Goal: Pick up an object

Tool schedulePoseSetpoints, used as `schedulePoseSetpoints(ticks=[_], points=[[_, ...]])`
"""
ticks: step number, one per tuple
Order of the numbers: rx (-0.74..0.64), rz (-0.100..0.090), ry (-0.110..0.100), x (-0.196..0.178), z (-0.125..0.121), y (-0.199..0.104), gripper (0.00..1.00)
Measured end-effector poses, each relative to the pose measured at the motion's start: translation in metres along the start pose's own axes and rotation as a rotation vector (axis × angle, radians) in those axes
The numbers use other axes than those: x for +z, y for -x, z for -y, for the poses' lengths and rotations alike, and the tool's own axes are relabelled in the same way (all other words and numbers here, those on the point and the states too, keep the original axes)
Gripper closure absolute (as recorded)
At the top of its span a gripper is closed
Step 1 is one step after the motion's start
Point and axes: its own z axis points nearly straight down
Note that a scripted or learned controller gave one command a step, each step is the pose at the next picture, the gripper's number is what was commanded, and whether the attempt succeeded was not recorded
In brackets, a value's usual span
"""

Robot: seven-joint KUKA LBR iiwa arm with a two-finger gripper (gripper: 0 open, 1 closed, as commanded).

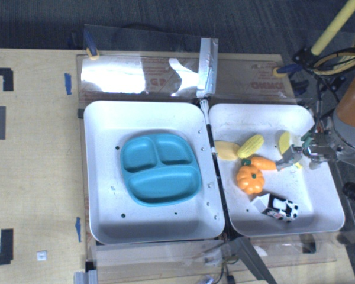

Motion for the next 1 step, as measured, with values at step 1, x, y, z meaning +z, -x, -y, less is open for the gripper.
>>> schedulePoseSetpoints(ticks=[1], points=[[-0.012,0.001,0.0,0.0404,-0.0673,0.0225,0.0]])
